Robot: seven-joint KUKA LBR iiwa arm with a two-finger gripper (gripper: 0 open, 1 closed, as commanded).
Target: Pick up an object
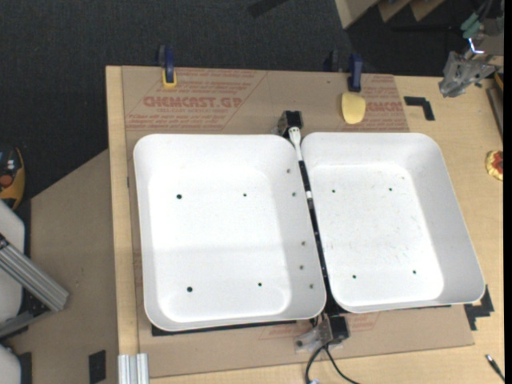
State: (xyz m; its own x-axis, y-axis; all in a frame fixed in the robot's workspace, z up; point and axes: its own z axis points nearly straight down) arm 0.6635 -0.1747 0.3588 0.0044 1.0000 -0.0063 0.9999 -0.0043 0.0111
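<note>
1. Start with the print: the brown board (120, 214) under the bins carries red lettering near its far edge. You can read "CHEMCAST GP" (192, 101) on the left. More red print shows further right, too broken up to read.
2. Two clamps grip that far edge. The left clamp (167, 66) is blue over yellow, and the right clamp (354, 70) is blue.
3. Now look just below the right clamp. A yellow lump (354, 108), pale, rounded and smooth, lies on the board just beyond the right bin's far rim. It's the one loose piece you've got near the bins, though you can't tell from here what it is.
4. The left bin (152, 214) and right bin (448, 206) sit side by side, rims nearly touching. Both are white and shallow, each floor marked with four small dark dots.
5. A black strip (308, 202) runs along the seam between them, and a cable (324, 362) trails off at the near end.
6. Top right, a grey metal part (464, 69) juts in past the board's corner. It's too small and cut off to say what it is.
7. At the right edge there's a red-orange scrap (497, 164) on the bench.
</note>
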